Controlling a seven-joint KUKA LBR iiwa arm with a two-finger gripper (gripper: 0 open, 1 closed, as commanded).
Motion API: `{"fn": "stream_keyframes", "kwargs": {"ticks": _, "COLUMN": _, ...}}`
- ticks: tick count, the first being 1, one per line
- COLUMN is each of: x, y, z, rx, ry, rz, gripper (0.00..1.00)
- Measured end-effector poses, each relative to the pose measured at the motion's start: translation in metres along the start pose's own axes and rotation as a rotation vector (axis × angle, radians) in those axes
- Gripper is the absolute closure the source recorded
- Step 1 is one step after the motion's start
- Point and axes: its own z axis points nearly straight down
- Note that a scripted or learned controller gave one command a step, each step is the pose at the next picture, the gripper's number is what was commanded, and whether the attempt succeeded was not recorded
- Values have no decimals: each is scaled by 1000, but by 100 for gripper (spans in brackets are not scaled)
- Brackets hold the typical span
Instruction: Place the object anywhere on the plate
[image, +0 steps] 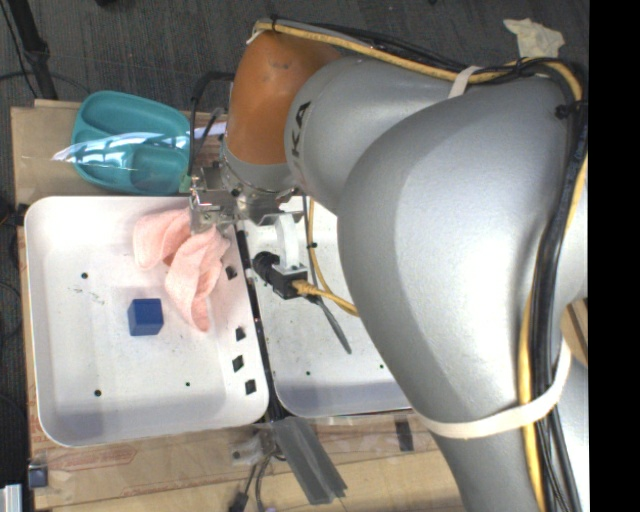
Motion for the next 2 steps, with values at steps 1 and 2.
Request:
{"fn": "stream_keyframes", "kwargs": {"ticks": 1, "x": 46, "y": 5, "z": -19, "rx": 0, "ry": 0, "rz": 6, "gripper": 100}}
{"fn": "stream_keyframes", "kwargs": {"ticks": 2, "x": -5, "y": 16, "z": 0, "rx": 2, "ry": 0, "rz": -115, "gripper": 100}}
